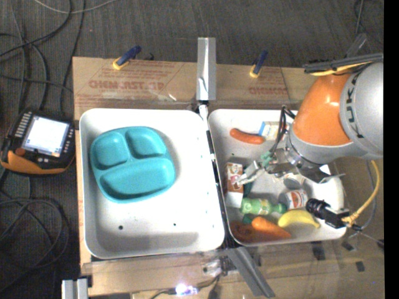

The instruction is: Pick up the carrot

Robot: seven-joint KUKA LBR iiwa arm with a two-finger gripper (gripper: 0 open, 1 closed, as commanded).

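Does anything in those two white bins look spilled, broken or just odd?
Nothing looks spilled or broken. The left white bin holds a tidy turquoise divided plate. The right white bin is a loose jumble: the orange carrot, a yellow banana and a green bottle lying on its side crowd its near edge.

Right bin point(219, 167): carrot point(269, 227) at front edge, banana point(298, 219) just beside it, green bottle point(262, 205) behind. Gripper point(259, 169) hovers mid-bin, apart from carrot. Left bin point(87, 229) holds teal tray point(133, 162).
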